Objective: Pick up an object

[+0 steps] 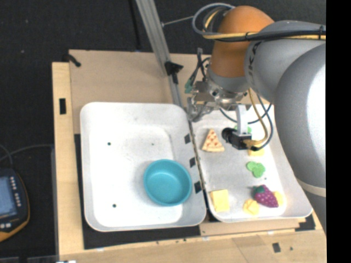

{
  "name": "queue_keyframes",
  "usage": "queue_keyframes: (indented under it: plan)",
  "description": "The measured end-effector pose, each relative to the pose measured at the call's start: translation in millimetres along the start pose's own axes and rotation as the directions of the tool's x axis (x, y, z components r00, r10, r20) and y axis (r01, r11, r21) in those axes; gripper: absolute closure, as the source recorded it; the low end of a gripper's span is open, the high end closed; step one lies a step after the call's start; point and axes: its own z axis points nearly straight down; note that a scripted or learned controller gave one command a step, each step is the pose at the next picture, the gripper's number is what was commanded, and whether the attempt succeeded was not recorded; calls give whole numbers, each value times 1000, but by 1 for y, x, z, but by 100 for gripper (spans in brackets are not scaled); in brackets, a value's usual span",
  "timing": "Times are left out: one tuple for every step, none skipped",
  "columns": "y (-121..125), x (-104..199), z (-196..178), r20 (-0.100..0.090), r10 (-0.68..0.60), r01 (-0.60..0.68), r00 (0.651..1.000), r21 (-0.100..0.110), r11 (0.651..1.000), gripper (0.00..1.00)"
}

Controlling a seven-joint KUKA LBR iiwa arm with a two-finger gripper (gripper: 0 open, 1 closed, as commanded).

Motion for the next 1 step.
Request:
queue_keyframes:
  plan:
    - [-1, 56, -21, -1, -5, 5, 1000, -5, 1000, 100]
